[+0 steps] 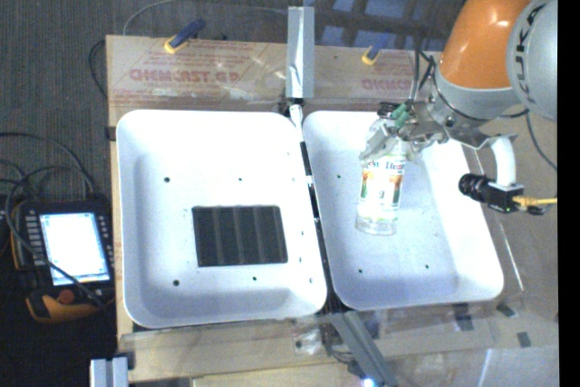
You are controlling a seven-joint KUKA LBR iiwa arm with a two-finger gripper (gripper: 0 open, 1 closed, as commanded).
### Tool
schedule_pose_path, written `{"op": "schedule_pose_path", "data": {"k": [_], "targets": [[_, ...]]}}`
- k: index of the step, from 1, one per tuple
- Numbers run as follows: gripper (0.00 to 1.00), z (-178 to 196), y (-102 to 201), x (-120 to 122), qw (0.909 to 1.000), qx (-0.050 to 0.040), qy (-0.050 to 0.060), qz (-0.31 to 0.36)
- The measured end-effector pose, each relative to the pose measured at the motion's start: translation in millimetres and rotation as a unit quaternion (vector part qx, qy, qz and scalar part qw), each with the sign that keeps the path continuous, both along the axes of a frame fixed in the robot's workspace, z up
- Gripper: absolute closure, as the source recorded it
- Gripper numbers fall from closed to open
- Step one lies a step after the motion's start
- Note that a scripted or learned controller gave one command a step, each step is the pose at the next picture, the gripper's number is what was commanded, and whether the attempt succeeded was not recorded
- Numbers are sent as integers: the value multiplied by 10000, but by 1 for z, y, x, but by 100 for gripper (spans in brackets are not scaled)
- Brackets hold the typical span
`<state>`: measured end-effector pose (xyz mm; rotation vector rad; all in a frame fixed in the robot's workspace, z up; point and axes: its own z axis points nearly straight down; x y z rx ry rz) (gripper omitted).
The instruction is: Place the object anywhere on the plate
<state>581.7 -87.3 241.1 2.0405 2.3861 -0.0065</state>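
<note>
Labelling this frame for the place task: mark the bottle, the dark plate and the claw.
bottle (381, 195): camera view, on its printed label, mid-body.
dark plate (240, 236): camera view, centre of its ribbed top, in the left bin.
claw (396, 130): camera view, midway between the fingertips, at the bottle's top.

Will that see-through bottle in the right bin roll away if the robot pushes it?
Probably, yes. The bottle looks round, so a sideways push might roll it across the bin. It seems to be clear plastic, likely light and smooth, so it could slip. The gripper is at its top end.
</note>
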Motion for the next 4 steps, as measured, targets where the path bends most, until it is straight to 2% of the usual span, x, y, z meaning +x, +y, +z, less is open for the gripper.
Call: {"op": "schedule_pose_path", "data": {"k": [1,2,3,4], "targets": [[100,-23,27,9,9836,21,7,1805],[100,-26,107,-6,9549,26,1,2968],[0,-25,107,-6,9549,26,-2,2969],[0,-56,103,-36,9263,21,-11,3768]]}}
